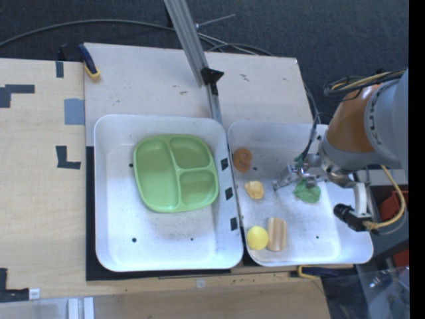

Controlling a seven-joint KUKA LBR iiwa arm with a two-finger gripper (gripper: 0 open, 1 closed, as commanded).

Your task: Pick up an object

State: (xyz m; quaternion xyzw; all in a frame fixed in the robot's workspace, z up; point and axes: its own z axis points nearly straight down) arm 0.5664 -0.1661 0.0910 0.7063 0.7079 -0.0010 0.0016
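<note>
Two white bins sit side by side; in the right bin (pixel 345 244) the gripper (pixel 297 175) hangs low beside a green object (pixel 307 193). Whether its fingers are spread is unclear. Closing off-centre could nudge the green piece aside.

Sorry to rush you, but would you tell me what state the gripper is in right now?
Gripper: low in the right bin, beside the green object; open or closed cannot be told, and no object shows in its grasp.
</note>
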